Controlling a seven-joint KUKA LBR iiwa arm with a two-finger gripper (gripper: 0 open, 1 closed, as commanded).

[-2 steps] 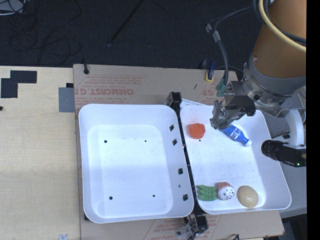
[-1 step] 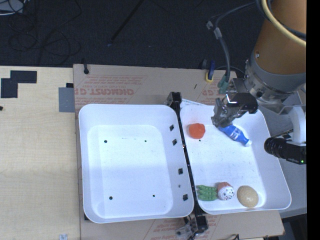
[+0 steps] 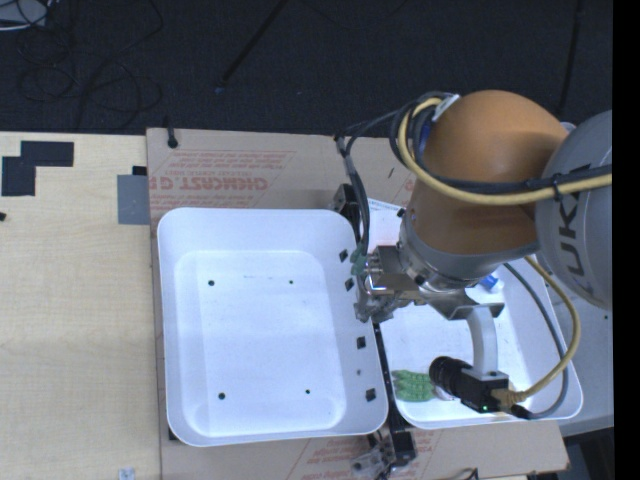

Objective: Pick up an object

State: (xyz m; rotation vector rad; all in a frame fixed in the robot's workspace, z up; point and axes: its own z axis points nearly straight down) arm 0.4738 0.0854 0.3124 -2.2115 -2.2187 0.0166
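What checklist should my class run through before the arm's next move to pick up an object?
1. Target visible: green object lies in the right bin, near its lower-left corner in view: ok.
2. Claw over green object: not ok, it sits by the bins' shared wall.
3. Whole right bin in sight: not ok, the arm covers much of it.
4. Blue item identified: cannot tell, mostly covered.
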